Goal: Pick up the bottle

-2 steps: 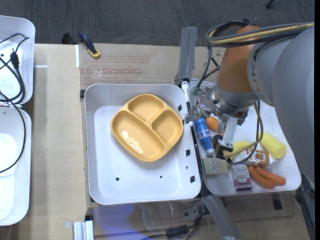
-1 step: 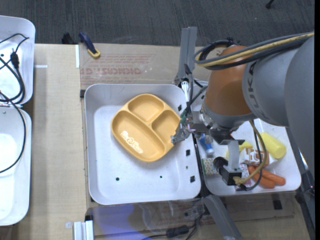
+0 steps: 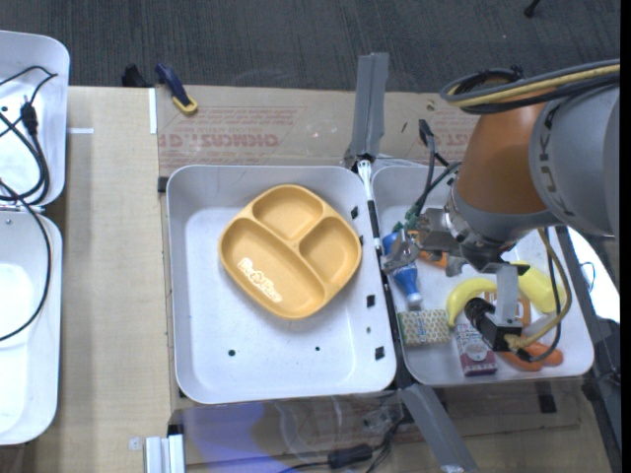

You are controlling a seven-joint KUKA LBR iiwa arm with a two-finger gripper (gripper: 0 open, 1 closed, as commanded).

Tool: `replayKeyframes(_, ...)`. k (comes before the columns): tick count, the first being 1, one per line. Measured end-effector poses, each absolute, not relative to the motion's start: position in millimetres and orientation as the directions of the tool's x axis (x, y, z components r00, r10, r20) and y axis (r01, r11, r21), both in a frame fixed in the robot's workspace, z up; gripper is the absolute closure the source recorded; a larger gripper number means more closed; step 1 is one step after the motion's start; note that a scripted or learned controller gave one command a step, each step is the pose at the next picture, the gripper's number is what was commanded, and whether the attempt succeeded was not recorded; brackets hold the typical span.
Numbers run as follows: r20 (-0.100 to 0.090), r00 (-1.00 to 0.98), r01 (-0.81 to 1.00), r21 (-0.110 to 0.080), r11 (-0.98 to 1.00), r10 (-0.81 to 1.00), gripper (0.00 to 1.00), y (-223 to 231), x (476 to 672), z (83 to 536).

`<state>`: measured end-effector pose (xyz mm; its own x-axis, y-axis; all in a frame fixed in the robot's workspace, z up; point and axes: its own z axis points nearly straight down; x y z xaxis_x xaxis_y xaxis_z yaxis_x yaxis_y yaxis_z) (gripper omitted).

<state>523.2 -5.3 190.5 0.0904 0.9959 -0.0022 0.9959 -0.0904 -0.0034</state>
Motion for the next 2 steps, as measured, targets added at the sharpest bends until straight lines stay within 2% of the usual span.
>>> replayKeyframes(1, -0.003, 0.093, 0.996, -0.005, -0.093, 0.996, 1.00, -6.4, 523.4, 198.4)
replayKeyframes(2, -0.003, 0.223, 0.975, -0.002, -0.223, 0.975, 1.00, 21.0, 511.7, 308.5)
